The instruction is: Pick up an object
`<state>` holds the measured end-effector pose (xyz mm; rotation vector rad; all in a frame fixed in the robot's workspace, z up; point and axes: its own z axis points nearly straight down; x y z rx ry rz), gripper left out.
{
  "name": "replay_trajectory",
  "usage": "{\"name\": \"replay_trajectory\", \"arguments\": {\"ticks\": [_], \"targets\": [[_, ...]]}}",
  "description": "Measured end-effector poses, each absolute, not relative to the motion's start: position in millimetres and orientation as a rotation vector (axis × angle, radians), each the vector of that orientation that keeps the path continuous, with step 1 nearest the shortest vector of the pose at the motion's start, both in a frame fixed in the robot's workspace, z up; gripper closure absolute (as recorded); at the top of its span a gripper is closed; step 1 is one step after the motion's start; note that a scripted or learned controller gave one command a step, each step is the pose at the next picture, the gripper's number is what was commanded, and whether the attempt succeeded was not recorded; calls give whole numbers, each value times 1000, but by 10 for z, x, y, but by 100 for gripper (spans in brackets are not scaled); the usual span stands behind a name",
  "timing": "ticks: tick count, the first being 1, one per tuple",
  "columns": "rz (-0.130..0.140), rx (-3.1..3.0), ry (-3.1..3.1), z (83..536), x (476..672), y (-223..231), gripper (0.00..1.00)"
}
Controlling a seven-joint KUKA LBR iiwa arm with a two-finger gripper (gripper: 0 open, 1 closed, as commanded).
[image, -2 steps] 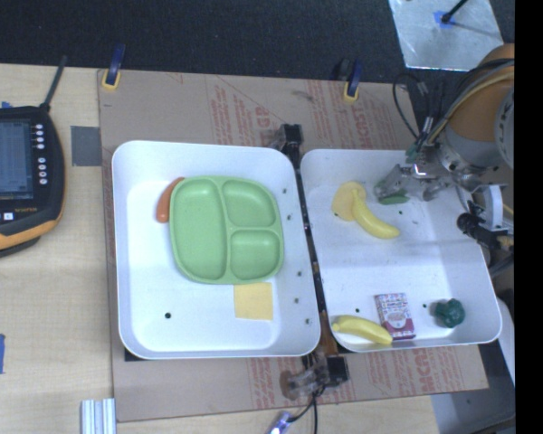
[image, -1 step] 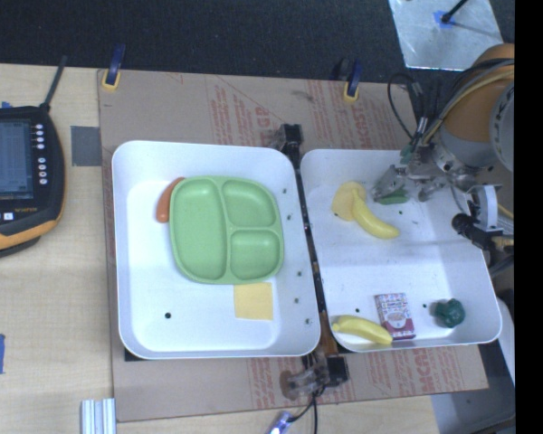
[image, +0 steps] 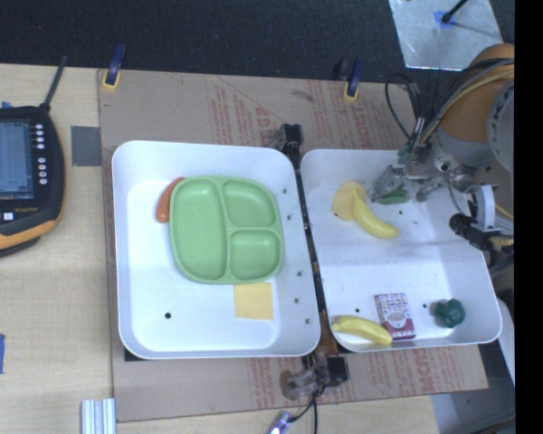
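- Two shallow white bins sat side by side on a desk (image: pixel 54 333) topped with cardboard, viewed from above at a slant.
- The left bin (image: pixel 140 242) held a green divided plate (image: pixel 226 229), an orange item (image: pixel 166 199) tucked at the plate's left edge, and a flat yellow square (image: pixel 254 301) just below the plate.
- The right bin (image: pixel 471 269) held a yellow banana (image: pixel 366 213) near its upper middle, a second banana (image: pixel 362 330) at the lower left corner, a small red-and-white carton (image: pixel 395 316) beside it, and a dark green lump (image: pixel 449 312) at the lower right.
- The gripper (image: pixel 400 188) was low in the right bin, just right of the upper banana; how far it was spread could not be told.
- Nothing was visibly held, so the pick looked not yet done: a grasp and lift remained.
- A handheld control pendant (image: pixel 14 179) lay on the desk at far left.
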<state>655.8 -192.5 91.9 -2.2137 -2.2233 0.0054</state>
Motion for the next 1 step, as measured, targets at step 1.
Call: {"name": "replay_trajectory", "arguments": {"ticks": [1], "targets": [[2,-2219,-2224,924,6565,-2066,0]]}}
